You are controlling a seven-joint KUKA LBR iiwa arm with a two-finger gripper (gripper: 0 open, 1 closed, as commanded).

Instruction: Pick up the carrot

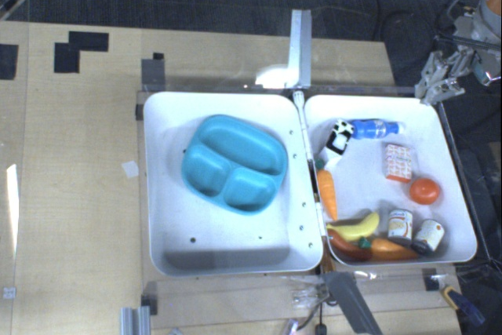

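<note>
Carrot [327, 194] against right bin's [451, 161] left wall — gripper [441, 78] beyond its far corner

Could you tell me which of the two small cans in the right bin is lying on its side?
The can nearer the bin's right wall is tipped over; the other can, beside the banana, stands upright.

One fixed camera looks down aslant on both white bins [235, 259].
</note>
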